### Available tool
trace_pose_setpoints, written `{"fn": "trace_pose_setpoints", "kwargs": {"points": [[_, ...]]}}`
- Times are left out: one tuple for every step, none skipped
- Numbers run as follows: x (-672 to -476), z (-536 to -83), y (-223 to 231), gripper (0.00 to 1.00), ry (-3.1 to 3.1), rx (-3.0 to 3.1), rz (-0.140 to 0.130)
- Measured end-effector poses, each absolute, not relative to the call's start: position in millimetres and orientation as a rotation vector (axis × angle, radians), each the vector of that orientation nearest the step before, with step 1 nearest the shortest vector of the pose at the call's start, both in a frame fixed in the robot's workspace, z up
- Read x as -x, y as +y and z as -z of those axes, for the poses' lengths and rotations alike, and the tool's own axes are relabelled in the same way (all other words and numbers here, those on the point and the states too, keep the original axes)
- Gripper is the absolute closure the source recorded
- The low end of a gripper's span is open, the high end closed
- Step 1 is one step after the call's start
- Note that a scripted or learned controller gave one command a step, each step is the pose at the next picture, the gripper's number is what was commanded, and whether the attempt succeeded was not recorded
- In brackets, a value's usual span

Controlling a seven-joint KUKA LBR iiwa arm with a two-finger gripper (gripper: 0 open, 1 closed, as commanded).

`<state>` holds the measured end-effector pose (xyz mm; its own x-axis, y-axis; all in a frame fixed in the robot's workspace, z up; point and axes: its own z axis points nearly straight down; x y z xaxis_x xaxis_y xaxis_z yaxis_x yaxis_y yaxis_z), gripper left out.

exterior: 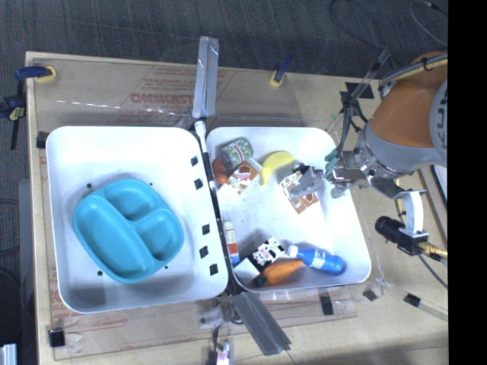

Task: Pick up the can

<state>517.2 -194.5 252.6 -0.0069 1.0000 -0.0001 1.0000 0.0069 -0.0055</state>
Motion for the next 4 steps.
{"fn": "trace_pose_setpoints", "kwargs": {"points": [[-607.0, -190.5, -149.8, 0.0, -2.161, 2.275, -0.006], [-655.2, -88.2, -149.6, 0.0, -1.939, 2.465, -0.011], [-657.9, -270.0, -185.5, 0.0, -1.804, 2.571, -0.003], [-659.2, -276.9, -182.7, 1.0, -1.816, 2.557, -0.011]]}}
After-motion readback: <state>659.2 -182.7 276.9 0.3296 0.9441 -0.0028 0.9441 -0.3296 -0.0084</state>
